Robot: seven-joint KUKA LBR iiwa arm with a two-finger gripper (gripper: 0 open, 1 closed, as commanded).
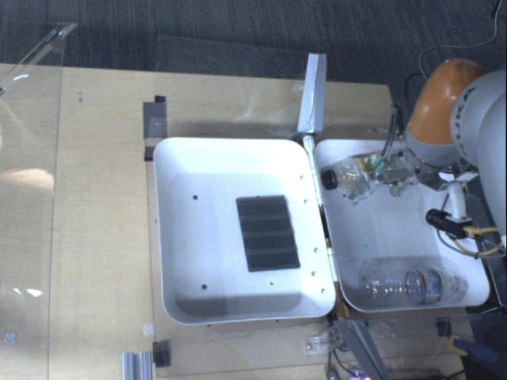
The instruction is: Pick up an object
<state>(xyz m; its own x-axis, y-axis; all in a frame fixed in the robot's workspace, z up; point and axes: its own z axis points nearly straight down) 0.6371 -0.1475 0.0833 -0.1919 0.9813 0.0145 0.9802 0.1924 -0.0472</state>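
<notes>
Nearest the camera, along the lower wall of the right bin, a clear plastic bottle lies on its side, its length running along that wall, with a bluish band showing toward its right end. Up from the bottle, in the same bin's upper left corner, a second clear bottle with a dark cap lies tilted, the cap pointing toward the divider between the bins. The fingers sit just right of this second bottle, low over the bin's upper part, and appear close to or touching its clear body; wires and glare blur that spot, so how far the fingers are spread, and whether they grip anything, cannot be told. The arm enters from the right of the bottle, grey, with its orange band above the bin's upper right corner. A black cable fitting hangs over the bin's right side, between the two bottles and well right of them. Left of the bottle, the left bin holds one dark ribbed rectangular pad, lying flat near its middle and slightly turned. Both bins rest side by side, touching, on the pale wood worktop, and a grey metal post stands behind their joint.
</notes>
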